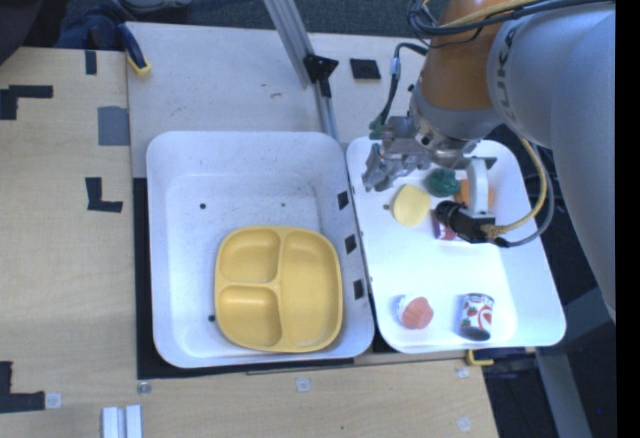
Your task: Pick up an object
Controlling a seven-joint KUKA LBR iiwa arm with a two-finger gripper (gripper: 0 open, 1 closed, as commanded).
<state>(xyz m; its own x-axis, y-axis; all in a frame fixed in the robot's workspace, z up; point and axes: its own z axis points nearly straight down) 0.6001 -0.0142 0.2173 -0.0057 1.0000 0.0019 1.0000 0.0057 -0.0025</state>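
My gripper (380, 172) hangs low over the far left corner of the right bin (530, 276). A pale yellow rounded object (410, 205) lies just to its right and a little nearer the camera, apart from the gripper. A green object (441, 183) and a small orange piece (463, 188) sit behind it, partly hidden under my wrist. At the bin's near end lie a red and white object (413, 312) and a small can with red and white print (476, 315). I see nothing held in the gripper.
The left bin (180, 186) holds a yellow divided plate (279, 287) in its near half. A slanted metal pole (290, 16) rises behind the bins. The wall between the two bins runs right beside the gripper.
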